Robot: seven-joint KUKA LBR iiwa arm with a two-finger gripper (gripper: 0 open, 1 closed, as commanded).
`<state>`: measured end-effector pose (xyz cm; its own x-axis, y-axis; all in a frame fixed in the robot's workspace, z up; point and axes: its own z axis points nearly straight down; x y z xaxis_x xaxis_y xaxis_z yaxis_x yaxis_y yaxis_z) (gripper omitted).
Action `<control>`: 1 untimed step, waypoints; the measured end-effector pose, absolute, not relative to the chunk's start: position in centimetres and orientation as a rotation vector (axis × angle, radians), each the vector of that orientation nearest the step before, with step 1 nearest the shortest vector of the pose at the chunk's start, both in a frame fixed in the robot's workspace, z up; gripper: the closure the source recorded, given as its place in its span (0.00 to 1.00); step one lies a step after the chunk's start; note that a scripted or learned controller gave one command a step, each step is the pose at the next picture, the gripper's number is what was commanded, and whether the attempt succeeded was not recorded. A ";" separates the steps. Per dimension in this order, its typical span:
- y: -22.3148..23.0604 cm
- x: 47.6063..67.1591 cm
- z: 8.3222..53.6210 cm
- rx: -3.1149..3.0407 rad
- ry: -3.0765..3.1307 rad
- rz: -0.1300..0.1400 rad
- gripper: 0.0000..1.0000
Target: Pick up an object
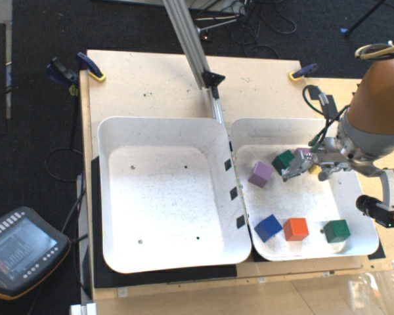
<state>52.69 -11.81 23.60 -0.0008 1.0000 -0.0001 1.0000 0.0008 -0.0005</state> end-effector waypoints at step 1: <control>-11.8 52.7 23.6 -2.222 -2.221 0.000 0.00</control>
